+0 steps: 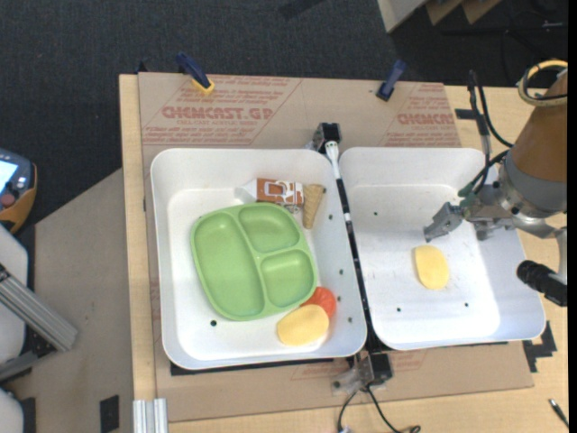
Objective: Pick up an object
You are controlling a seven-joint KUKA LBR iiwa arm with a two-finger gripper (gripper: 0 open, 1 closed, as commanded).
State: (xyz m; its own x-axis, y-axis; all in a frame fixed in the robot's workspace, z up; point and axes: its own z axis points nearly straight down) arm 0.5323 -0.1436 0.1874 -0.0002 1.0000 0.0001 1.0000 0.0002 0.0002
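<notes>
A small yellow oval object (432, 267) lies on the floor of the right bin (388, 179), near its middle. My gripper (440, 225) hangs just above and slightly behind it, reaching in from the right below the grey wrist and orange band; I see nothing in it. The left bin (171, 242) holds a green divided plate (253, 260), a yellow lemon-shaped piece (302, 326) with an orange-red piece (325, 301) beside it, a brown packet (278, 190) and a tan cone (312, 204).
The two bins meet at a shared rim running down the middle. Cables and a black part of the arm (544, 280) sit over the right bin's right edge. Blue clamps (195, 73) hold the cardboard at the back.
</notes>
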